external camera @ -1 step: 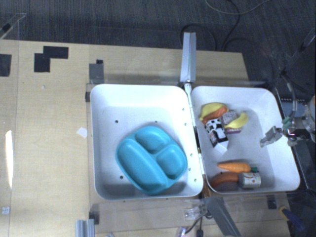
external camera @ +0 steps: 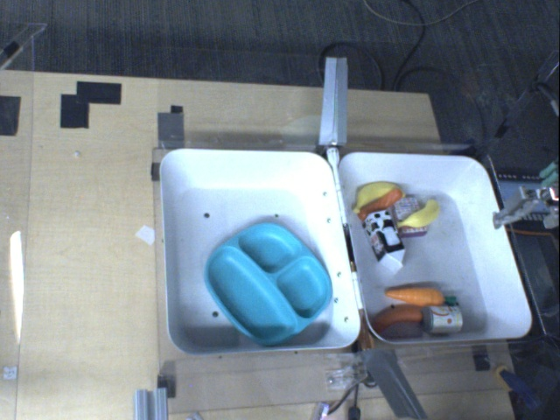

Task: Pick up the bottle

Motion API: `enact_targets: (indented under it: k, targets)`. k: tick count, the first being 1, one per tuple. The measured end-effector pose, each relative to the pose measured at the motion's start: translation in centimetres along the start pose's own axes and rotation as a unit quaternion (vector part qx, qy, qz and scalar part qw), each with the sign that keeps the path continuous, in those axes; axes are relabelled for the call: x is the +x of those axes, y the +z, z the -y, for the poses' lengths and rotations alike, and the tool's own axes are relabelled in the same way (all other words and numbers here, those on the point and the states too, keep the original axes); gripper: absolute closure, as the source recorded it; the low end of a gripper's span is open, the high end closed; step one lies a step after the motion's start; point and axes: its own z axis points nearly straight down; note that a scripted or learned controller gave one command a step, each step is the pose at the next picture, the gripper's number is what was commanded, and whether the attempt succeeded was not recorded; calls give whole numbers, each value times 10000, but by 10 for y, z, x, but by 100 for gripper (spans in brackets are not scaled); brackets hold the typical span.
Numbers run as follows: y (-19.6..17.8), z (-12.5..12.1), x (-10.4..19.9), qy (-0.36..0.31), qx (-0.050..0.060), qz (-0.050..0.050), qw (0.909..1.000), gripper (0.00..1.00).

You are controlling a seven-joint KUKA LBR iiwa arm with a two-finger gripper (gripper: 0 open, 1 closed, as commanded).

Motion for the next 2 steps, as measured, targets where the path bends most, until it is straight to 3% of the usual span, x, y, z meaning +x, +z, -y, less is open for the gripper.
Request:
enact_targets:
  k: [1,2]
  targets:
    - [57,8,2,-410,6,-3,9992,0]
    - [50,15,0,-203,0,-2,9998,0]
